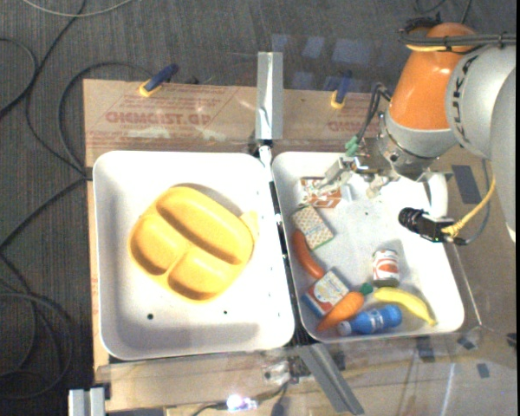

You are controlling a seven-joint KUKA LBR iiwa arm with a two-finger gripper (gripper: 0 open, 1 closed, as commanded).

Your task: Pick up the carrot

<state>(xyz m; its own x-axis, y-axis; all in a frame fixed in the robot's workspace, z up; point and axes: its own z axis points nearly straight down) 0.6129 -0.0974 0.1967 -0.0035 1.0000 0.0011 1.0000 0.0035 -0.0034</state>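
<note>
One fixed camera looks down at a slant on the desk [182, 115], both bins in frame.

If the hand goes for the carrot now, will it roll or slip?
Probably stiff: the carrot looks like moulded plastic. Its tapered, rounded body may slip or roll. It lies against the blue bottle and a small box, which could crowd the hand.

Bench [113, 102], w/ 2 white bins [113, 319], side-by-side
</note>
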